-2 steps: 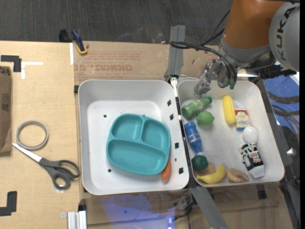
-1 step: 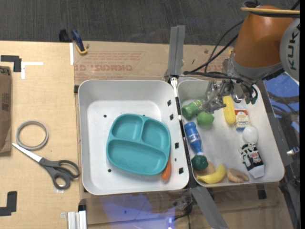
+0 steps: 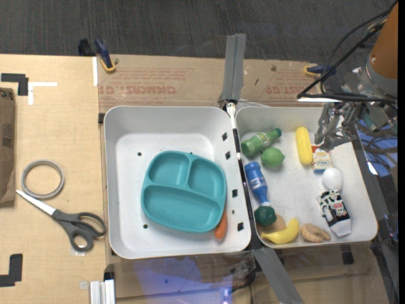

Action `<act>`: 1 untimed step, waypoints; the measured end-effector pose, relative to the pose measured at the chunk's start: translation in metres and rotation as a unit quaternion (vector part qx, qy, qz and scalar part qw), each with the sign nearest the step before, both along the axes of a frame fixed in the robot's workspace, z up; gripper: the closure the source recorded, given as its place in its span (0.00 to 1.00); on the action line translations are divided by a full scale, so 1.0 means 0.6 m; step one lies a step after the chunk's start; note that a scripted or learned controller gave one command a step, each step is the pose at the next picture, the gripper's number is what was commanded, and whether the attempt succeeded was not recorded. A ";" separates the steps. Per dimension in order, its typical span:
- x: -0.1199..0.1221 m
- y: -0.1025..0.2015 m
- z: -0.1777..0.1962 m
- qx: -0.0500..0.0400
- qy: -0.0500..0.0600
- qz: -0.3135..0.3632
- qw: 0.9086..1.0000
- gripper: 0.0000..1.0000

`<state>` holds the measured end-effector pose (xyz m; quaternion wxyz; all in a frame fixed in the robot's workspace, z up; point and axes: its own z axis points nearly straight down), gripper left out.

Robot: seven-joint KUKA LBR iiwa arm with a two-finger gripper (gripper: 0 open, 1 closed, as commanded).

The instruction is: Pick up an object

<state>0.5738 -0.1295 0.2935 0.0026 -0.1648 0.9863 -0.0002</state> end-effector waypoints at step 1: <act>-0.065 -0.001 -0.207 0.000 0.002 0.102 0.995 1.00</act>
